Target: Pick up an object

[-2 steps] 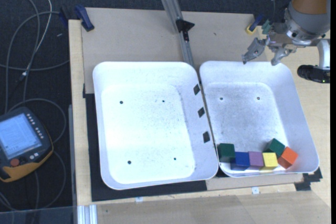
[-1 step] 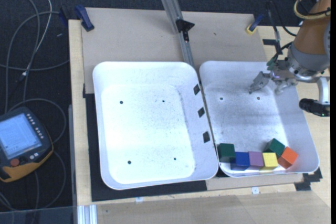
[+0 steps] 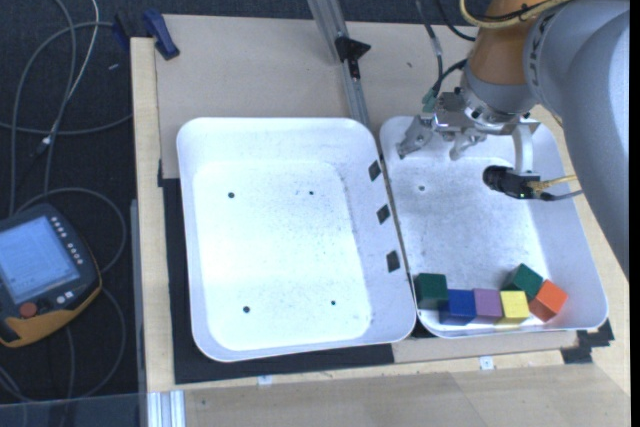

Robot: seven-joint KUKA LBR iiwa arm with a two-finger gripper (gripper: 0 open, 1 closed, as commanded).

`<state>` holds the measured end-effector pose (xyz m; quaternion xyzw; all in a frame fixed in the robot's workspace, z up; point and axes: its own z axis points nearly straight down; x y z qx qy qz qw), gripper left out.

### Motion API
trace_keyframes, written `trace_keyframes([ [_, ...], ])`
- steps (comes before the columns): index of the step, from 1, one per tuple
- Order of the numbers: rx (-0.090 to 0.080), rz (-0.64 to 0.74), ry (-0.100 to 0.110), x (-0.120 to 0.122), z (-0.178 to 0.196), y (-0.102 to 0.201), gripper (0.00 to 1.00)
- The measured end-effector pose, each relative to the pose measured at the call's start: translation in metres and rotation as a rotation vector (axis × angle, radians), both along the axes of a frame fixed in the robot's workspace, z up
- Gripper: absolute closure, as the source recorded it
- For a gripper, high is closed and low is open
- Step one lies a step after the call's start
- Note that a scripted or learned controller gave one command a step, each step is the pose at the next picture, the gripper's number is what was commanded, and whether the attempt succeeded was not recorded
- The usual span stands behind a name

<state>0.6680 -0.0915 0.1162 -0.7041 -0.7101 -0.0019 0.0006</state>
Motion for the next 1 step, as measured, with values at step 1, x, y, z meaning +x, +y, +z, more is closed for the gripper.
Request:
trace_keyframes([
  [1, -0.007, -0.013, 0.001, 0.0086, -0.0171, -0.0756, 0.00],
])
